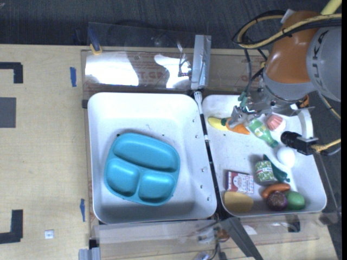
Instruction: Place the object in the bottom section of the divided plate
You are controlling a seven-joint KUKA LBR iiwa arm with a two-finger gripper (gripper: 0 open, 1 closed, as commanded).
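Blue divided plate (142, 168), long axis slanting upper-left to lower-right.

Glossy blue plastic divided plate (142, 168), smooth white plastic bins (179, 110), pale matt wood bench (43, 145)

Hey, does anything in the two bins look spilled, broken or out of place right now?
Nothing looks spilled or broken. The blue divided plate sits a little askew in the left bin, its sections bare. The toy foods lie in a loose jumble in the right bin, where the tool is low over the banana.
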